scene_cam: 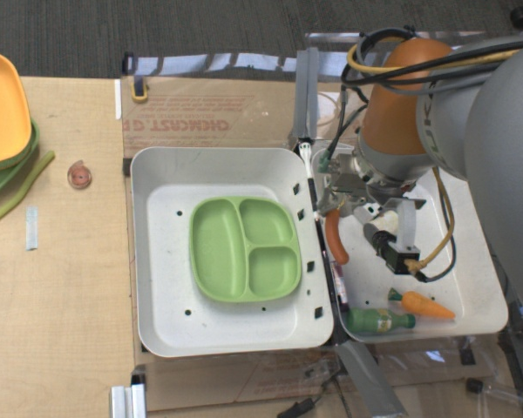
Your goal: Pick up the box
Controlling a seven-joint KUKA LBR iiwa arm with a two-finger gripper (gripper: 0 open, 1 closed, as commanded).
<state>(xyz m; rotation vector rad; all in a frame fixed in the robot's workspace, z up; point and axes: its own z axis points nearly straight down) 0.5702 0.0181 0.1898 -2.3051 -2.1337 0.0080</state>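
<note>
The claw [363,204] is hanging low over the right bin [471,316], near a carrot [427,304] and a green bottle [379,321]; its spread and the box's position cannot be told, so the pickup is judged not yet done.

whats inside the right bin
The right bin holds a reddish sausage-shaped piece by its left wall, and a green bottle and a carrot near its front edge. The arm covers its far part, so whatever lies under there is hidden.
</note>
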